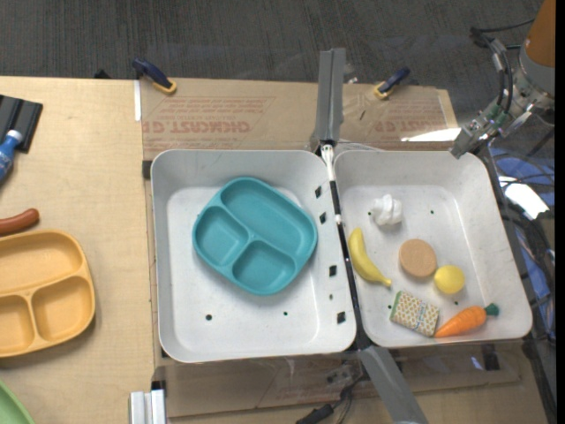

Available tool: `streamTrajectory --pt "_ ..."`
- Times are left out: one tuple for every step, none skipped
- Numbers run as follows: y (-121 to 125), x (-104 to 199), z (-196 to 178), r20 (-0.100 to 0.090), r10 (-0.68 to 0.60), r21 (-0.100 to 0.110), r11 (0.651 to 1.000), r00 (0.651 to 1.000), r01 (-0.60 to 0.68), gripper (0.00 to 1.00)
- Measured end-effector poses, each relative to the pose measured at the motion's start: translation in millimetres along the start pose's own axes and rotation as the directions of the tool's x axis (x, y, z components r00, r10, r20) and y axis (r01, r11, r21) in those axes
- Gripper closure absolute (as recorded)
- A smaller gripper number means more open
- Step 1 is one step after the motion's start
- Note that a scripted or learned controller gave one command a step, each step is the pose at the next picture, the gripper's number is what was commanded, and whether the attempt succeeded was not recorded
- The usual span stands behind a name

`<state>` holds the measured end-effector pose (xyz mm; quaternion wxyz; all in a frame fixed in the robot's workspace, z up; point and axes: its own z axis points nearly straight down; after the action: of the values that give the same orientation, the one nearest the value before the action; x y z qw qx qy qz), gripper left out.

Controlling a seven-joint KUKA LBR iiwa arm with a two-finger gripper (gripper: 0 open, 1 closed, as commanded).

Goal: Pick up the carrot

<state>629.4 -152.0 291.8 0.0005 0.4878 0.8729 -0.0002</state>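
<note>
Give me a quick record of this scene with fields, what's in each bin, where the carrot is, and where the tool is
left bin: teal divided plate
right bin: banana, white crumpled item, tan round disc, lemon, patterned sponge-like block, carrot
carrot position: near right corner of right bin, beside the block, green top pointing right
tool: above the far right corner of right bin, well away from the carrot
bench, left: yellow divided plate, sausage
</note>
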Motion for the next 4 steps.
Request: streamTrajectory --pt "-73 -39 -51 0.002 0.091 -0.001 0.996 0.996 -0.091 1.00" --pt "-58 -46 77 -0.001 0.111 0.001 0.994 0.994 -0.111 1.00" --pt "-42 -31 199 0.002 -0.270 -0.002 0.963 0.963 0.270 1.00" --pt "-36 -48 -39 0.003 -0.312 -0.002 0.950 0.950 0.312 1.00"
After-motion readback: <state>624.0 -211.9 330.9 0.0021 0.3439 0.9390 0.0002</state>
